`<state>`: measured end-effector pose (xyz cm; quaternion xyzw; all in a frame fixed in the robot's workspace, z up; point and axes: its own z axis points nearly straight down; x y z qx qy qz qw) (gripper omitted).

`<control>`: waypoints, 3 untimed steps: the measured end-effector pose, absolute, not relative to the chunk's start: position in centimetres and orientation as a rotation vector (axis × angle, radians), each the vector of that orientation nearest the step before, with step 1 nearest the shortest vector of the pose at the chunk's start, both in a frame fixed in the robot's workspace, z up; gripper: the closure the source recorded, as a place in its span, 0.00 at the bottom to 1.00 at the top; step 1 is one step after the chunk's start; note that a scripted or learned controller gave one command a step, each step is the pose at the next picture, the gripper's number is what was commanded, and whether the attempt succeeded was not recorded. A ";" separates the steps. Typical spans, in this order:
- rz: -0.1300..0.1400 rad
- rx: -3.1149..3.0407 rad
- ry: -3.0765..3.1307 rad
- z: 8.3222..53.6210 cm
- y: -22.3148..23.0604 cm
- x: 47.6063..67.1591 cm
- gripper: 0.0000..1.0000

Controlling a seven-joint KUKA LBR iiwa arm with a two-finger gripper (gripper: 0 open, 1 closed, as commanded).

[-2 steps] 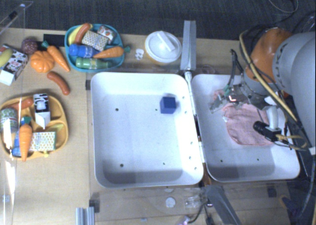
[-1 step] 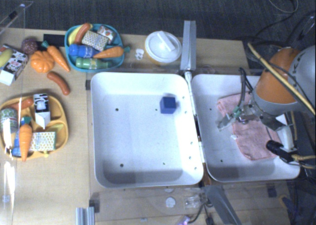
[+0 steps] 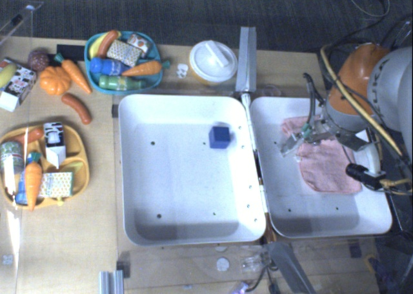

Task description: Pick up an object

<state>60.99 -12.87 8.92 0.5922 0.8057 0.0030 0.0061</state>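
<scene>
At the right of the frame, over the right bin [image 3: 374,222], the gripper [image 3: 293,144] hangs low above the upper left part of a pink cloth [image 3: 329,167] that lies crumpled on the bin floor. Its fingers seem spread a little, with nothing visibly between them, though the view is too coarse to be sure; I cannot tell their state with confidence. By my reading the step in hand is the approach for a grasp on the cloth, not yet a lift. The next move would call for going down onto a raised fold and closing there, since flat cloth gives the fingers little to catch.

The left bin [image 3: 148,222], centre frame, holds one blue cube [image 3: 220,137] near its upper right corner, well apart from the gripper. On the desk [image 3: 97,176] at upper left, a blue bowl [image 3: 97,81] carries toy vegetables and small boxes; at left, a yellow tray [image 3: 80,157] holds a carrot, cartons and a bottle. A white lidded tub [image 3: 213,60] stands above the bins.
</scene>
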 end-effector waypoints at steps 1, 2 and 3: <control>0.009 1.798 2.561 9.0 -13.8 57.5 0.00; 0.006 1.593 2.695 8.9 -12.8 61.8 0.00; 0.011 1.587 2.687 10.3 -12.8 62.1 1.00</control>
